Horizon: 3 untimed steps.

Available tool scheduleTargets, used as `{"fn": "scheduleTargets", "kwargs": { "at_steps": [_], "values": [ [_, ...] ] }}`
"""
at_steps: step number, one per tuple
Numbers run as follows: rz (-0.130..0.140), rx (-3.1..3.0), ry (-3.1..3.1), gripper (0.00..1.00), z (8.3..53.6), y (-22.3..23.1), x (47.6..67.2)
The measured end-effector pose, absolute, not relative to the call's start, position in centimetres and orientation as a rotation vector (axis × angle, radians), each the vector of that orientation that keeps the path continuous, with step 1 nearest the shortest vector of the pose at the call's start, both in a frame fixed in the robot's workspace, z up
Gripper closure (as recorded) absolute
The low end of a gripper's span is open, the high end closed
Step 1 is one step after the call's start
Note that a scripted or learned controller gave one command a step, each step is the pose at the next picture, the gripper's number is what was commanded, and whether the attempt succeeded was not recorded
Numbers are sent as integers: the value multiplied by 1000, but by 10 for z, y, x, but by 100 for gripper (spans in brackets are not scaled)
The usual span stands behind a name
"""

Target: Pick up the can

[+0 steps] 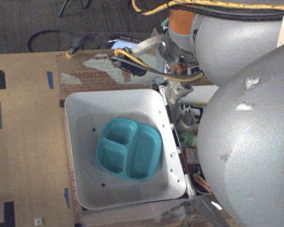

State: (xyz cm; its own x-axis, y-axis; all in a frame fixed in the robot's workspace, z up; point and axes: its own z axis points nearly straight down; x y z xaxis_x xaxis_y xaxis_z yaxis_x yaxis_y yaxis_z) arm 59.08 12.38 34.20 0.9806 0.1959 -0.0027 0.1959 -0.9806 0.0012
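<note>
- The left white bin [79, 115], smooth, shallow and round-cornered, is seen in full.
- A teal divided plate [129, 149] of matte plastic, with three rounded compartments, lies tilted on that bin's floor.
- The right bin [192, 104] is largely covered by the arm [245, 127], whose grey shells look smooth and domed.
- A cluttered strip of objects is glimpsed there; the can cannot be told apart among them.
- Whether the gripper is released or clenched cannot be told.
</note>
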Motion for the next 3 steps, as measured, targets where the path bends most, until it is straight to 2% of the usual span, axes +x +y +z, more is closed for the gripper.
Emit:
{"fn": "scheduleTargets", "kwargs": {
  "at_steps": [1,3],
  "values": [
    [-14,2960,1053,100,312,152,556],
    [-39,2954,1069,100,327,157,554]
  ]
}}
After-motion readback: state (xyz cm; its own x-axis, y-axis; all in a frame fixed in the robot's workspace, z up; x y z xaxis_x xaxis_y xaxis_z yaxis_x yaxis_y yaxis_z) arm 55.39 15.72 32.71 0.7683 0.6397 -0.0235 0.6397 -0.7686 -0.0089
